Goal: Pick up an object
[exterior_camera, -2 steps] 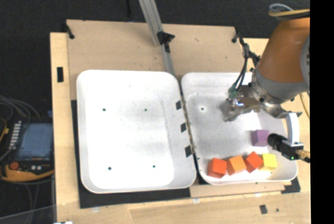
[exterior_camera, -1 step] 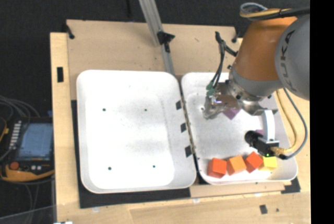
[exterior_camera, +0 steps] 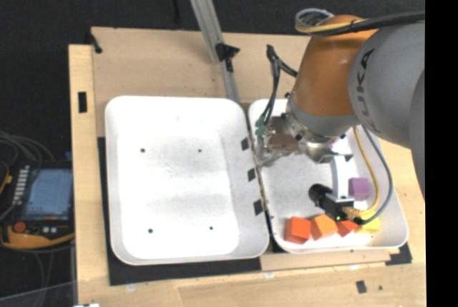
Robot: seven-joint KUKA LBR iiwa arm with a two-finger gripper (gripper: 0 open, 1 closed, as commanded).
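My gripper (exterior_camera: 270,148) hangs over the left part of the right bin (exterior_camera: 300,184), close to the wall between the two bins. The orange-banded wrist (exterior_camera: 329,76) covers the bin's far half. Along the near wall of that bin lie two orange blocks (exterior_camera: 298,229) (exterior_camera: 324,226), a red piece (exterior_camera: 347,228) and a yellow piece (exterior_camera: 370,225). A purple block (exterior_camera: 360,188) sits by the right wall. None of these touches the gripper, and I see nothing held in it.
The left bin (exterior_camera: 172,177) lies beside the right one and shows a few dark specks. A slanted metal pole (exterior_camera: 204,5) rises behind the bins. A handheld control unit (exterior_camera: 39,198) rests off the bench at the left.
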